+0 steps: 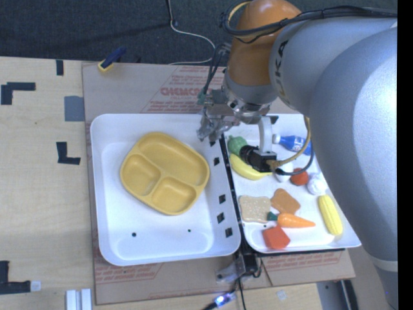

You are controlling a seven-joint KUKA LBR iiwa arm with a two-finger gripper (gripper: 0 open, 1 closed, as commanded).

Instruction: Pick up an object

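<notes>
My gripper [211,126] hangs over the far end of the wall between the two bins; I cannot tell how far open it is, or whether it has hold of anything. A yellow plate [164,173] lies in the left bin [161,237]. A banana [244,168], bread slice [255,208], carrot [297,222] and corn cob [331,215] lie in the right bin [322,241]

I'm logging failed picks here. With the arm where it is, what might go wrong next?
1. The gripper sits above the divider between the bins, so a straight descent may hit that wall.
2. The banana and green piece beside it lie close together, so a grab may nudge or catch both.
</notes>
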